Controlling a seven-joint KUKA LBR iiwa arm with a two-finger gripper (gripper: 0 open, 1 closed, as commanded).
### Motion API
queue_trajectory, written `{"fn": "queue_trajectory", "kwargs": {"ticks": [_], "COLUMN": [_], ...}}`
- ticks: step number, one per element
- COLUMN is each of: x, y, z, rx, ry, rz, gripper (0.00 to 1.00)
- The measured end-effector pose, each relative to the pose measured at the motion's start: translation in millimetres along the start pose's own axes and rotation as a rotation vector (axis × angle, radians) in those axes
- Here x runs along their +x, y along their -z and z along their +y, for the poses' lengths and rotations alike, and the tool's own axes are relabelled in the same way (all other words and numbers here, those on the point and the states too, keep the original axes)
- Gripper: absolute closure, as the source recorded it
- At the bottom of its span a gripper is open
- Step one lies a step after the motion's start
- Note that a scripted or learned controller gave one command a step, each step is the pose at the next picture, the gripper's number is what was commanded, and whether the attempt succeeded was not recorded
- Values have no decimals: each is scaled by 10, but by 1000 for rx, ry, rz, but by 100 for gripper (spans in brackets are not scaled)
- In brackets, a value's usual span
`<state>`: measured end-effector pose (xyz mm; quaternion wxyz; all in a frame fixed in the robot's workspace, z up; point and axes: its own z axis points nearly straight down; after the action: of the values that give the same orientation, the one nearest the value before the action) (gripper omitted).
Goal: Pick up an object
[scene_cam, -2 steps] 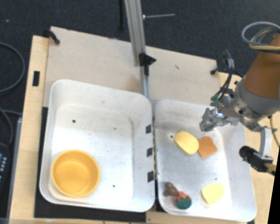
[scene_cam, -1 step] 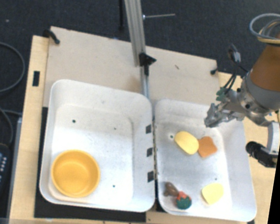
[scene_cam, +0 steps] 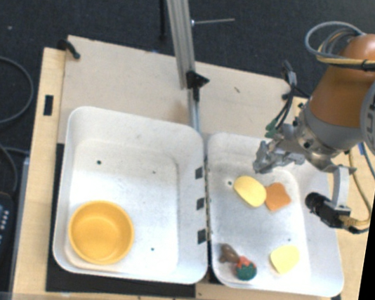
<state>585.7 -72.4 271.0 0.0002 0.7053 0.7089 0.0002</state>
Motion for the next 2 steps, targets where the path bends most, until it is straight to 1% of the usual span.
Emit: {"fn": "queue_trajectory", "kwargs": {"ticks": [1,2], "x": [585,1046], "y": [-127,-250], "z": [-12,-71], "rx": [0,1], "ry": [2,1], "rz": [1,1], "gripper": [100,100]}}
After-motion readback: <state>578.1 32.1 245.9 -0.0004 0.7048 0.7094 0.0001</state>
